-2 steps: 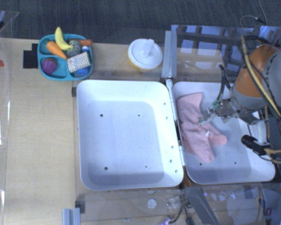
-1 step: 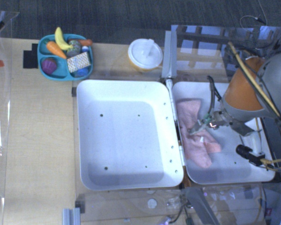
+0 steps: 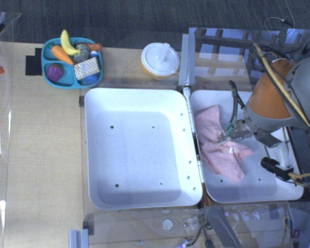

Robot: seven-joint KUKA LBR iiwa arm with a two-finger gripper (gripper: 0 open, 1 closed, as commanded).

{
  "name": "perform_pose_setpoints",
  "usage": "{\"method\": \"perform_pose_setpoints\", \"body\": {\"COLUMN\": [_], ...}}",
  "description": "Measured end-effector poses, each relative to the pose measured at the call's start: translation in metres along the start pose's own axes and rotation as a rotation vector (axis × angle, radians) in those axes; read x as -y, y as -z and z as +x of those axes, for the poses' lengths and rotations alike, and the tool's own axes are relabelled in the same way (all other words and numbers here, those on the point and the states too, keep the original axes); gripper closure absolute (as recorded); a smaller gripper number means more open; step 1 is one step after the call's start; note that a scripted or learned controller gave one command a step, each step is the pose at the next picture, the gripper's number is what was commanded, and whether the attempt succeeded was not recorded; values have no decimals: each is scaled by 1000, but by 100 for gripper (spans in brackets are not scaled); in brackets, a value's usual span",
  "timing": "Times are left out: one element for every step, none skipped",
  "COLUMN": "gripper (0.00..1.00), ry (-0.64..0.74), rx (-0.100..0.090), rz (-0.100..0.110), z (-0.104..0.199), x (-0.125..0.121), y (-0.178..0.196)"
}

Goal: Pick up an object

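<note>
A crumpled pink cloth [image 3: 221, 148] is lying in the right bin [image 3: 258, 190], bunched against that bin's left wall and spreading toward its middle. The gripper [image 3: 230, 133] is pressing down onto the cloth's upper middle, though whether its jaws are apart or together I cannot tell. The left bin [image 3: 139, 149] is sitting alongside on the surface [image 3: 36, 154], with a blue tray of toy food [image 3: 72, 62] and a white lidded cup [image 3: 160, 59] beyond it.

Blue tray [image 3: 49, 81] of toy food at 10 o'clock; white lidded container [image 3: 160, 60] at 12 o'clock.
</note>
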State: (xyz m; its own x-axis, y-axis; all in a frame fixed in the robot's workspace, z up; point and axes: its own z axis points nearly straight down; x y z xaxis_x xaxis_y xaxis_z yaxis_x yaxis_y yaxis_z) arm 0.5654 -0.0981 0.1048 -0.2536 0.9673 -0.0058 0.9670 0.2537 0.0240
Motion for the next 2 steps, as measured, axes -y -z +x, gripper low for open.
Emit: {"method": "perform_pose_setpoints", "body": {"gripper": [100,100], "ry": [-45,51], "rx": [-3,-5], "rz": [19,21], "z": [22,-9], "x": [-82,-55], "y": [94,125]}}
